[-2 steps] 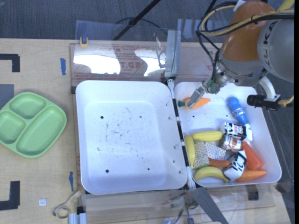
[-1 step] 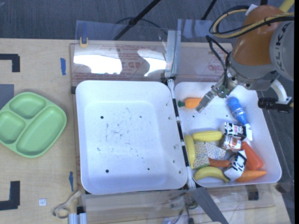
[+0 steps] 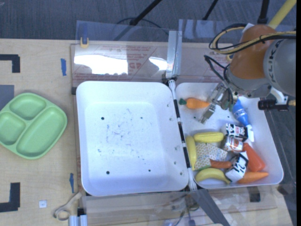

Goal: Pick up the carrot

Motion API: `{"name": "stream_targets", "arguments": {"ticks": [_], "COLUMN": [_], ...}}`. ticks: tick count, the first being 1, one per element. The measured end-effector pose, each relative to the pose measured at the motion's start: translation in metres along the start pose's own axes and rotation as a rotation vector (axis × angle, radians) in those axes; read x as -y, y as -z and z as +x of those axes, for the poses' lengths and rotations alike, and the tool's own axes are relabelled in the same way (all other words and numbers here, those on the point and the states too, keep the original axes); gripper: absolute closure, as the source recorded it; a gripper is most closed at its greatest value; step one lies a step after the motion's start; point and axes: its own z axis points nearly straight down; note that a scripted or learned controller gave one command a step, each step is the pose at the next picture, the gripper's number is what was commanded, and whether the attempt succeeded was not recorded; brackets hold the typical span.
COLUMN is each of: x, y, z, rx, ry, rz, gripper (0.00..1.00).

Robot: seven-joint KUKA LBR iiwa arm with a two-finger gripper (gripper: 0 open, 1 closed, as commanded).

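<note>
On the bench (image 3: 37,60), in the right bin (image 3: 275,145), the arm's end effector (image 3: 211,108) hangs spread and empty just beside the carrot (image 3: 196,103) at the far left corner, a light, stiff, slick-looking toy best pinched across its thick middle.

Orange carrot (image 3: 196,103) with green tip; yellow bananas (image 3: 209,137); pale green divided plate (image 3: 32,125); white bins (image 3: 127,91); blue bottle (image 3: 240,114).
</note>
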Motion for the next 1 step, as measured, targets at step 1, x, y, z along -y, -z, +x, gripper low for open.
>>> {"name": "stream_targets", "arguments": {"ticks": [1], "x": [-0.0016], "y": [0.0104], "z": [-0.0009], "rx": [0.005], "ry": [-0.001], "rz": [-0.005], "gripper": [1.0]}}
